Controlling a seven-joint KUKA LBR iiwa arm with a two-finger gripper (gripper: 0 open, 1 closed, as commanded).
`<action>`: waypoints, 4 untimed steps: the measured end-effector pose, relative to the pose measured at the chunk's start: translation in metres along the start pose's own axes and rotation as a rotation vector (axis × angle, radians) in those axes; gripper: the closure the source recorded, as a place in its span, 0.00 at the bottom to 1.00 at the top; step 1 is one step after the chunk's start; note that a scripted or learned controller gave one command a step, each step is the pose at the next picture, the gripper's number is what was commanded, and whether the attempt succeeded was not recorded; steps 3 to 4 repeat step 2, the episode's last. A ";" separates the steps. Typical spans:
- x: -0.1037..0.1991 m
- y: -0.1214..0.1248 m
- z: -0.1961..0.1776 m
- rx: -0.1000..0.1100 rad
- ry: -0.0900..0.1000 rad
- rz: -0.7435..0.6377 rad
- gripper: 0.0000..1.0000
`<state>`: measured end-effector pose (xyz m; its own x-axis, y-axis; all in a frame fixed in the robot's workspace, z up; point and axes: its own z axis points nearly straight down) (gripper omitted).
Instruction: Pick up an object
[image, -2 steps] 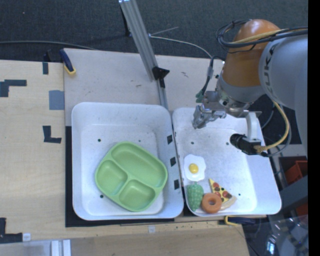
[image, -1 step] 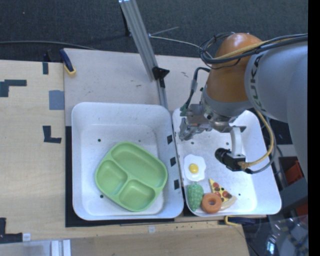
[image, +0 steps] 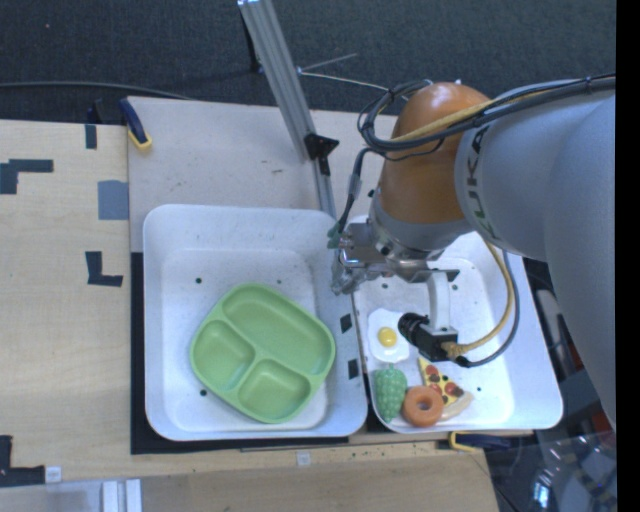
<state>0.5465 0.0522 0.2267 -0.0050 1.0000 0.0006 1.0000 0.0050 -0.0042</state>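
Pincer (image: 392, 266) mostly hidden beneath wrist (image: 436, 160), over bin (image: 522, 400)

A green three-compartment plate (image: 262, 352) lies flat and turned at a slant in the near half of the left bin (image: 180, 300); in the right bin (image: 530, 390), at its near left corner, a toy fried egg (image: 386, 338) lies yolk up; just nearer, a knobbly green vegetable (image: 389, 390) touches an orange doughnut (image: 422, 405), which overlaps a pizza slice (image: 447, 385) to its right.

Grey arm (image: 545, 170) in from view's R, orange band (image: 435, 150) topmost, wrist (image: 400, 245) angled down, gripper (image: 350, 262) beneath.
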 end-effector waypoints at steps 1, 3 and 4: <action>0.041 -0.016 0.003 0.000 0.000 -0.001 1.00; 0.039 -0.015 0.003 -0.002 -0.001 0.003 0.00; 0.039 -0.015 0.003 -0.002 -0.001 0.003 0.00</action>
